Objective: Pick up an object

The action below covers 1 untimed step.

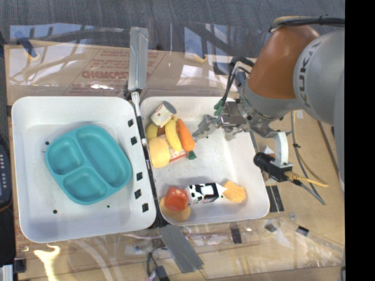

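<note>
The right bin (234,157) holds several toy foods. An orange carrot (184,135) lies beside a yellow banana (171,133), with a round yellow fruit (158,151) below them and a small grey-and-cream piece (162,113) above. Along the front wall lie a red tomato (176,198), a black-and-white cow-patterned item (205,193) and an orange chunk (235,192). My gripper (205,126) hangs over the bin's middle, just right of the carrot, and I see nothing in it.
A teal divided plate (88,163) lies in the left bin (29,204). A metal bar (138,57) runs back from the divider between the bins. Cables and a black fitting (272,165) hang off the arm at the right bin's right wall.
</note>
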Each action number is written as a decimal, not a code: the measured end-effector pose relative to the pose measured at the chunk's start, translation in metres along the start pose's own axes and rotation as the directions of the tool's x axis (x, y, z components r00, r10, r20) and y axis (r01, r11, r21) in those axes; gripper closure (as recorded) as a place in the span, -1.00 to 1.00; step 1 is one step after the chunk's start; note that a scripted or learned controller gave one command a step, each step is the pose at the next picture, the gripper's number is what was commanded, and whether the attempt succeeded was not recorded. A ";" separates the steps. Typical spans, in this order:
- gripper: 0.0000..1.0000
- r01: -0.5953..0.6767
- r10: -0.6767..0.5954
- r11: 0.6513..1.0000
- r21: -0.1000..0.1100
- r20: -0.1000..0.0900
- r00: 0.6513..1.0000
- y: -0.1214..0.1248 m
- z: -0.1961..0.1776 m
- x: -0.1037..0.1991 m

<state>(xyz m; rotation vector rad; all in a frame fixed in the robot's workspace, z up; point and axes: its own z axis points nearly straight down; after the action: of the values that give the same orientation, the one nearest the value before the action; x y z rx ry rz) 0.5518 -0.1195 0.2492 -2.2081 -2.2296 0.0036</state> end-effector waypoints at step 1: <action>-1.00 0.266 -0.266 0.964 0.004 -0.002 0.964 0.033 0.130 0.027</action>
<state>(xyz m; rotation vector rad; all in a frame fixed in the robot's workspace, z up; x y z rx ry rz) 0.5838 -0.0923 0.1191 -1.8863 -2.5023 0.0064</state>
